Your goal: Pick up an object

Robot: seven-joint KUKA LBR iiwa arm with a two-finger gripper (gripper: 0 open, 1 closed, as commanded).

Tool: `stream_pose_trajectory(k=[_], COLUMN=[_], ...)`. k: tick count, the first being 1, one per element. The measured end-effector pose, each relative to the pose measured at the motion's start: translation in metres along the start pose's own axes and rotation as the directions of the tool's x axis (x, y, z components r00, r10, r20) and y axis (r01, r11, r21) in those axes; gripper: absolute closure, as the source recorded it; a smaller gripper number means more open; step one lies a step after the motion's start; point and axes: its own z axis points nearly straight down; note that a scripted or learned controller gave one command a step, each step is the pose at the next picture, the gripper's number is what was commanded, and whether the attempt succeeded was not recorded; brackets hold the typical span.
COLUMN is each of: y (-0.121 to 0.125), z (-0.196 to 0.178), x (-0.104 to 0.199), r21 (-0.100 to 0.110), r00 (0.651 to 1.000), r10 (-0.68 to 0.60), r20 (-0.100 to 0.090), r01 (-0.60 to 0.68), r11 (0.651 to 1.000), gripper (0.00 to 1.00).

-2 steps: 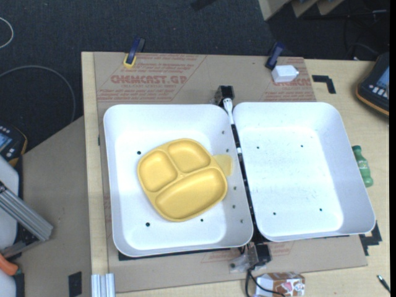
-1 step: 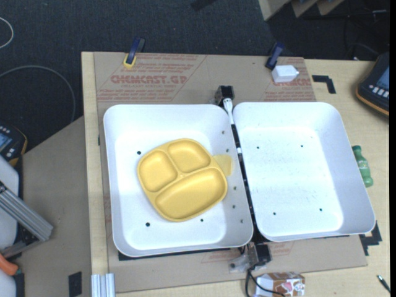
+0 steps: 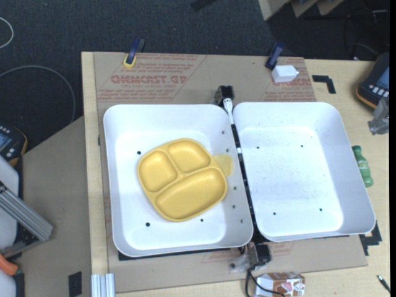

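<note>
Starting at the bottom of the frame, a small brown packet (image 3: 286, 284) lies on the bench. Above it, the left bin (image 3: 119, 147) holds a yellow divided plate (image 3: 182, 179), lying flat left of centre in the frame. A yellow scrap (image 3: 224, 163) touches its right edge. The right bin (image 3: 297, 166) adjoins the left. A grey arm part (image 3: 380, 120) enters at the right edge. Gripper state, released or clenched: cannot tell. A white block (image 3: 284, 73) sits further up.

At the view's right edge shows just a small, blurred grey tip of the robot arm, seemingly its gripper (image 3: 382, 117). It pokes in at about mid-height, too indistinct to tell its pose.
</note>
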Motion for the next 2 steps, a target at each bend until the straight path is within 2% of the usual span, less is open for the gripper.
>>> stream_pose_trajectory(k=[1, 2], y=[0.000, 0.000], z=[0.001, 0.054], x=[0.117, 0.174], r21=[-0.003, 0.001], r00=[1.000, 1.000], r10=[-0.014, -0.007], r20=[-0.001, 0.001], r01=[0.014, 0.007], r11=[1.000, 1.000], gripper=[1.00, 1.00])
